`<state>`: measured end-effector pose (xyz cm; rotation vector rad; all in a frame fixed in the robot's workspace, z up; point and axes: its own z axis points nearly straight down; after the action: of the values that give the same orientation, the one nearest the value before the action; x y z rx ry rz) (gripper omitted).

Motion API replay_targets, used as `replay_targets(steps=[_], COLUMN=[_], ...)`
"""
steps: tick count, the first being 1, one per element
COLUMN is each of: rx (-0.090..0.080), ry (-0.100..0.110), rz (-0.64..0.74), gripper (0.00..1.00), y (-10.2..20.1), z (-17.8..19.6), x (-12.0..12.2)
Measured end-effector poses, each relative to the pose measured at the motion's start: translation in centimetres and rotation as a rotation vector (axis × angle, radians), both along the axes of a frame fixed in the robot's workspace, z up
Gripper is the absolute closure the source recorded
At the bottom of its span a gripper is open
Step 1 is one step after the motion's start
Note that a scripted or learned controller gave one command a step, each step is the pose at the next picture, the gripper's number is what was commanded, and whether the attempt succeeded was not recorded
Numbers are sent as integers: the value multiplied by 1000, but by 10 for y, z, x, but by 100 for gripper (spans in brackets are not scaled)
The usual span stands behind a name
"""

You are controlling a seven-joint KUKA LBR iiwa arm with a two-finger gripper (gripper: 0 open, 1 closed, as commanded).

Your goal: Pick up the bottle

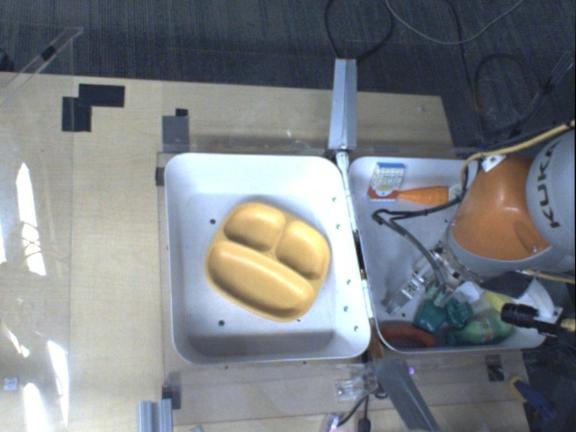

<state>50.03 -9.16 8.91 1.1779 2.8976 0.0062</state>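
At the near edge of the right bin (387,241) you see a cluster of things lying against its front wall: a dark red item (409,336) at the left, then a green bottle (447,316), then something yellowish-green (490,328) just beside it. The jaws (430,282) of your arm sit directly above and touching this cluster, at the bottle's upper left; you cannot tell whether they are apart or together, because the wrist and cables cover them. Above them, the arm (504,210) with its orange band fills the right half of that bin. Farther back, an orange carrot-shaped item (423,195) lies crosswise, and a small printed packet (387,180) sits in the far left corner. The left bin (189,268) holds a large yellow compartmented tray (268,259) at its middle. Both bins rest on the wooden tabletop (99,268).
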Motion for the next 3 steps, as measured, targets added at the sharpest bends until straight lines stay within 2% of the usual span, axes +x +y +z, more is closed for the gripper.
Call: replay_targets(steps=[1,2,3], rx=[0,6,6], ry=[-9,8,8], rz=[2,-501,-501], gripper=[100,100,0], y=[2,27,27], z=[12,97,96], x=[3,42,42])
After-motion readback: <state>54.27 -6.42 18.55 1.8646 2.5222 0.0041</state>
